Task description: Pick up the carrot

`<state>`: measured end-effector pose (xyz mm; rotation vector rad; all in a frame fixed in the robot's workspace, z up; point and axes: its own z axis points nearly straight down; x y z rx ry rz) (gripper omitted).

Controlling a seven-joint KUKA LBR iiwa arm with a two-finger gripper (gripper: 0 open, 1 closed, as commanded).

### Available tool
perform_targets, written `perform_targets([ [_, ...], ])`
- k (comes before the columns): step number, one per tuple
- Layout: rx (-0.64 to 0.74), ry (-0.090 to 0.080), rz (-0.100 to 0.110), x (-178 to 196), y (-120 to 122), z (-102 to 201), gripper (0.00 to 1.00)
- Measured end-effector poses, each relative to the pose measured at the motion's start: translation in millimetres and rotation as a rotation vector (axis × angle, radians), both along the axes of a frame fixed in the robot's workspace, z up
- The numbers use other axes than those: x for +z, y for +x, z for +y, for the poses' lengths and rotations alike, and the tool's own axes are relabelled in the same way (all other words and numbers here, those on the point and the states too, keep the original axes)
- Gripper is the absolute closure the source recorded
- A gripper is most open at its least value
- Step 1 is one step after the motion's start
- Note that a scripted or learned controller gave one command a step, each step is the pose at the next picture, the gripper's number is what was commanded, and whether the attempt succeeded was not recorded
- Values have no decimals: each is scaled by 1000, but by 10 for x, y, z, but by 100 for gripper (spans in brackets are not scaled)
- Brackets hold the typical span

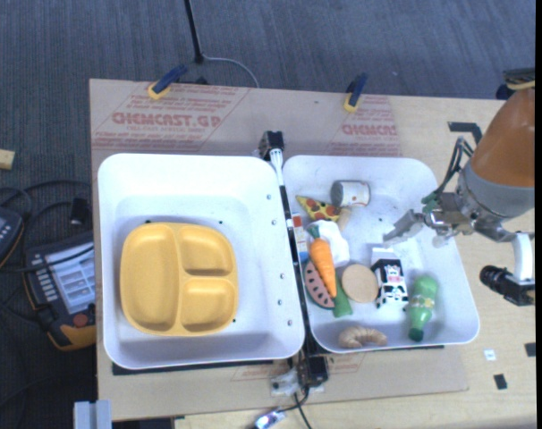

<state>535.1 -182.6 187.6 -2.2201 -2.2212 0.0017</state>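
Note:
The carrot [322,264] is orange with a green top. It lies in the right bin [454,324] at its left side, pointing away from the camera, between a watermelon slice [316,286] and a round tan biscuit [359,283]. My gripper [410,220] hangs over the same bin's right part, about a hand's width right of the carrot and apart from it. It is open, with nothing between its fingers.
Around the carrot lie a pizza slice [321,209], a small can [350,192], a white piece [333,238], a cow-patterned carton [391,284], a green bottle [420,304] and a pastry [362,336]. The left bin [119,172] holds a yellow divided plate [177,275].

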Motion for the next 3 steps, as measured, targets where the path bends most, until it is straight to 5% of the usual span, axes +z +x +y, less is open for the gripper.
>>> perform_targets([
  [1,-62,1,1,-37,116,944,0],
  [2,-92,0,1,-38,258,1571,0],
  [3,-45,-25,-13,-693,-51,882,0],
])
